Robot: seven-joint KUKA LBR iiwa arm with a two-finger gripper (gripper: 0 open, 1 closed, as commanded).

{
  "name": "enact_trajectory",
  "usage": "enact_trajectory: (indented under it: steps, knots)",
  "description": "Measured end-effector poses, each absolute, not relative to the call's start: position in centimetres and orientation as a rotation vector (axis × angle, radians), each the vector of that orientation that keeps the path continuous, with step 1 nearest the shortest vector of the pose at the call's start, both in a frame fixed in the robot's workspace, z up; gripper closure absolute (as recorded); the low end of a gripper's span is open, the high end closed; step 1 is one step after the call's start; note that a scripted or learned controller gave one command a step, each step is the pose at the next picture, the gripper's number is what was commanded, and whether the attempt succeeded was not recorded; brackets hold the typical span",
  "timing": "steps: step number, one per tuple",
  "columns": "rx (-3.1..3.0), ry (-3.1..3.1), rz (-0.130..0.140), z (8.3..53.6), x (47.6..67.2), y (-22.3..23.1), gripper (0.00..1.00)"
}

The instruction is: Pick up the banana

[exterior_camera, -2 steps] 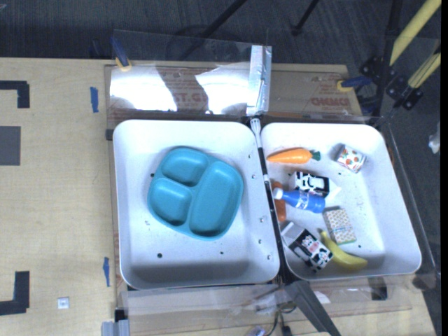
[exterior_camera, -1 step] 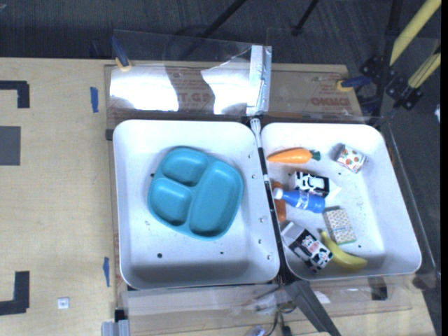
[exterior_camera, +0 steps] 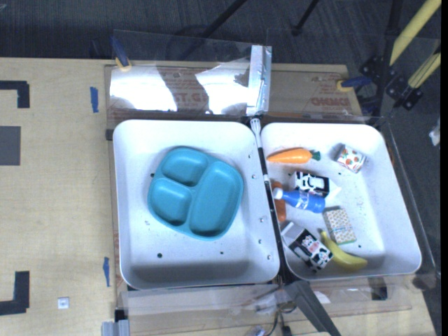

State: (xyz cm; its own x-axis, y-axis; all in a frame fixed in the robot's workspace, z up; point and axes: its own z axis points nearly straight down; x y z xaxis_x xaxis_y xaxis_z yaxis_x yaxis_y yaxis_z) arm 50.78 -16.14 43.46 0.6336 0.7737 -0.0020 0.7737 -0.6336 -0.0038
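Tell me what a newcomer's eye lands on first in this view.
The big turquoise plastic divided plate draws the eye first, sitting alone in the left shallow white bin. Next comes the clutter in the right white bin: a bright orange carrot near the top, and a curved yellow banana at the bottom edge, beside a black-and-white cow-patterned toy.

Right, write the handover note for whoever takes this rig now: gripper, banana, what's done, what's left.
Gripper: no hold on anything; nothing has been lifted.
Banana: lying in the right bin, near its front edge, touching the black-and-white cow toy on one side and just below the patterned block.
Left bin: holds the blue divided plate.
Done: nothing yet.
Left: reach in, grasp the banana, lift it clear; neighbours crowd it, so expect a tight approach.
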Motion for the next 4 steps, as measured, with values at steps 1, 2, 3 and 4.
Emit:
enact_trajectory:
  steps: [1,2,3,4]
  knots:
    - [-2.879,-1.253,0.004,18.4,51.5,-8.6,1.0]
    - [-3.035,-0.812,0.003,36.3,48.0,-5.8,1.0]
    - [-3.085,-0.599,0.003,43.5,50.3,-12.9,1.0]
    - [-3.126,-0.322,0.002,43.5,58.8,-13.0,1.0]
